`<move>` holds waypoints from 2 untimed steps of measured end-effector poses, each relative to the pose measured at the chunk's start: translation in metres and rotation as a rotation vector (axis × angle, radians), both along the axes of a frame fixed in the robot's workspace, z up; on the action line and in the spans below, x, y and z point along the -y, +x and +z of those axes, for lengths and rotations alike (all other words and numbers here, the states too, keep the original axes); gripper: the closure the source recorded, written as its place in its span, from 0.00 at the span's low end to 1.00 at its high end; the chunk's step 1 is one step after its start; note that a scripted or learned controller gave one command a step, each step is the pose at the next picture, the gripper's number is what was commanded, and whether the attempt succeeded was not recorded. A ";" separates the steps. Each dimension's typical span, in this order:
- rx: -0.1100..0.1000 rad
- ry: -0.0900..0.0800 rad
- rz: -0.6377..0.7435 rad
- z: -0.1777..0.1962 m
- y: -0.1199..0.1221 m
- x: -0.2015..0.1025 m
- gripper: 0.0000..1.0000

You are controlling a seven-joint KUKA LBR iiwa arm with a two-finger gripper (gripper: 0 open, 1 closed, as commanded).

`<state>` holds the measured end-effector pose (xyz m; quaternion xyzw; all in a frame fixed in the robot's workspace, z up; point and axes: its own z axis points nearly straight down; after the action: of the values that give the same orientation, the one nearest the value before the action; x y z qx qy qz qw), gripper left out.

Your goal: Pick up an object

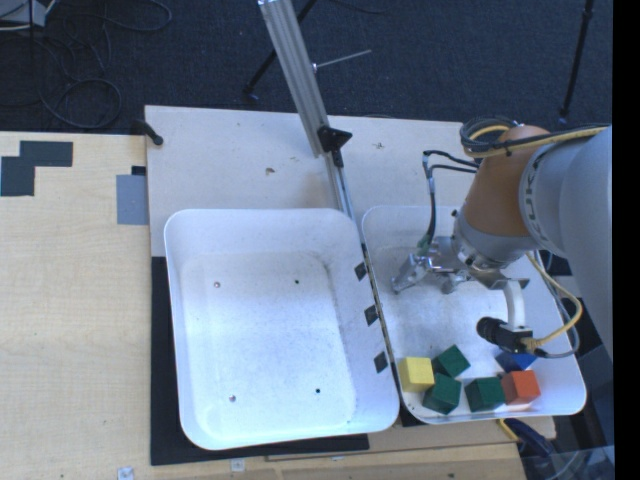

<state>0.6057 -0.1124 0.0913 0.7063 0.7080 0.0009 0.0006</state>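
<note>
The grey arm's two-finger gripper (432, 271), claw state impossible to tell, hangs over the right shallow white bin (400, 238), well apart from the yellow cube (417, 372), green blocks (451, 360), orange block (521, 386) clustered along its near rim.

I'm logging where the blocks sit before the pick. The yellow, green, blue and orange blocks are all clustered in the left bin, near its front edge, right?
Not quite: the camera view shows them in the right bin, not the left. The yellow block, the green blocks, the blue block and the orange block are clustered near its front edge.
</note>
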 end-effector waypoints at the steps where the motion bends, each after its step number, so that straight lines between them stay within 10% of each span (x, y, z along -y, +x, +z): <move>1: 0.003 0.002 0.003 0.104 0.007 -0.069 0.00; 2: -0.005 -0.004 -0.010 0.104 -0.014 0.033 0.00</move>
<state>0.5916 -0.1457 0.1954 0.7096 0.7046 -0.0023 0.0002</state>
